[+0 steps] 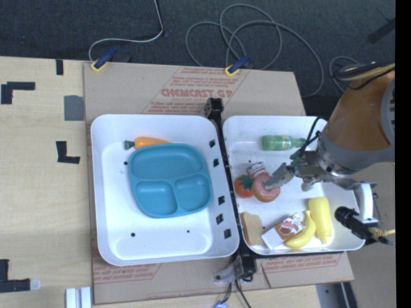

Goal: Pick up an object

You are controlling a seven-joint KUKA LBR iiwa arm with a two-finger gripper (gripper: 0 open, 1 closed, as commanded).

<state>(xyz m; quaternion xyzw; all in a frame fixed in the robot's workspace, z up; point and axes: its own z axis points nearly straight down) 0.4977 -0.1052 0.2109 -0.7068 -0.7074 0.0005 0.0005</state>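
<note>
In the right bin [282,124] lie a green bottle [277,143], a red tomato [243,186], a pink round toy [266,190], a slice of bread [252,226], a white and red packet [289,226] and a yellow banana [314,223]. My gripper [289,177] hangs low over the middle of this bin. Its tip is at the right edge of the pink round toy, partly covering it. Nothing visibly sits in the gripper.
The left bin [109,204] holds a blue divided plate [170,178] with an orange carrot [151,142] behind it. A black divider [221,172] runs between the bins. Cables [257,37] lie on the dark floor beyond the bench.
</note>
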